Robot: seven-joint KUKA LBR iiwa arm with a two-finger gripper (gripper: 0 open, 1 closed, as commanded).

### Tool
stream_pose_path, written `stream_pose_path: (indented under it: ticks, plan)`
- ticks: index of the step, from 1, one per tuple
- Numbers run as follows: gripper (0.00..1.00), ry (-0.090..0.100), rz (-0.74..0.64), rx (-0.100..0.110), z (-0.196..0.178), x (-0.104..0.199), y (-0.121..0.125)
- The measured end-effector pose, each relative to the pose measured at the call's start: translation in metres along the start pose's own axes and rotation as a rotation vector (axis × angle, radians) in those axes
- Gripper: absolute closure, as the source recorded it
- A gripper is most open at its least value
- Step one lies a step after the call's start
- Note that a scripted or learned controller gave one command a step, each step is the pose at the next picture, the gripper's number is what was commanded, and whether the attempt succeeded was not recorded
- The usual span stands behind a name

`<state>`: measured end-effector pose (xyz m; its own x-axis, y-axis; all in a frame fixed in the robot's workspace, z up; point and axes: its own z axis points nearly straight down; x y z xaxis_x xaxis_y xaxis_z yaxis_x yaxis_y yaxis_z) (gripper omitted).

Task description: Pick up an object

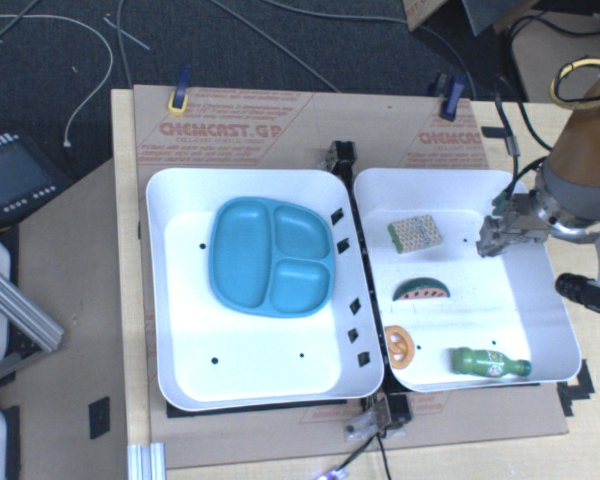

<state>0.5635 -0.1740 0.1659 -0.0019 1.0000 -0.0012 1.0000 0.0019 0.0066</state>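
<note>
I see the gripper (492,240) low over the right bin (540,298), near its right wall, and from this slanted view I cannot tell how it is set. Nothing sits in it that I can make out.

The right bin carries 4 objects. A speckled, greenish block (415,233) lies in the upper middle, well apart from the gripper. Below it rests a watermelon slice (421,290). A pretzel (399,346) sits at the bin's lower left corner, and a green bottle (490,363) lies on its side along the lower edge.

In the left bin (180,348) I see 1 blue divided plate (271,256) with 3 compartments, in the upper half.

Both bins rest side by side on the tabletop (130,268), which is covered with cardboard.
</note>
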Motion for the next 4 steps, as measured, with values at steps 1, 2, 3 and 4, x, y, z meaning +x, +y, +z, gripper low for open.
stream_pose_path:
  ticks: [1, 2, 3, 4]
  plan:
    - [1.00, -0.001, 0.000, -0.001, -0.055, 0.000, 0.002]
    - [1.00, -0.001, -0.001, 0.000, -0.107, 0.007, 0.011]
    - [1.00, 0.001, 0.000, 0.003, -0.117, 0.007, 0.012]
    - [1.00, 0.004, -0.004, 0.010, -0.099, 0.065, 0.013]
